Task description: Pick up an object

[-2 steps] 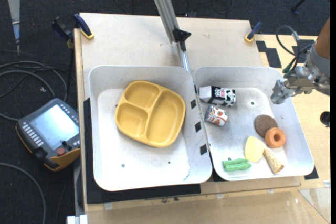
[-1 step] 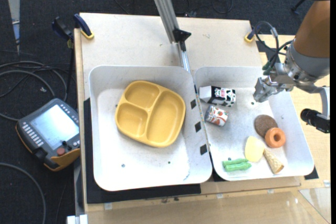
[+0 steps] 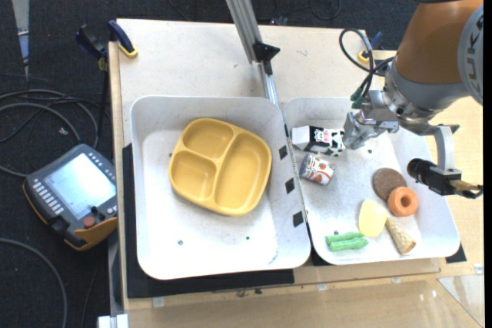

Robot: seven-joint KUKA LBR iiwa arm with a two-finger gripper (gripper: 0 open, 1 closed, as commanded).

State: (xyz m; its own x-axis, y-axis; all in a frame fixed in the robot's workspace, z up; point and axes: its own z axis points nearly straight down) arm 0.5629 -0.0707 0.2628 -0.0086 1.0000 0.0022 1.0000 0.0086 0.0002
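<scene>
The arm (image 3: 442, 34) reaches in from the right, over the far part of the right bin (image 3: 438, 246). Its jaws (image 3: 356, 136) hang at the bin's far left area; whether they are open or closed cannot be told from this slant.

Just left of the jaws lies a small black-and-white carton (image 3: 319, 139), close beside them or touching; no part of it is seen between them. A small can with a red and white label (image 3: 317, 169) lies on its side nearer to the camera, just below the carton and apart from the jaws.

Other items in the right bin, all well apart from the jaws:
- brown round cookie (image 3: 388, 182), near the bin's middle right
- orange ring-shaped doughnut (image 3: 403, 201), touching the cookie's near right side
- pale yellow slice (image 3: 372, 220), nearer and left of the doughnut
- tan wedge (image 3: 401, 235), at the near right
- green piece (image 3: 346, 242), at the near edge

The left bin (image 3: 154, 242) holds a yellow divided plate (image 3: 221, 166), lying flat around its middle.

Both bins sit side by side on the pale worktop (image 3: 184, 57). A handheld control pendant (image 3: 71, 196) lies on the floor to the left.
</scene>
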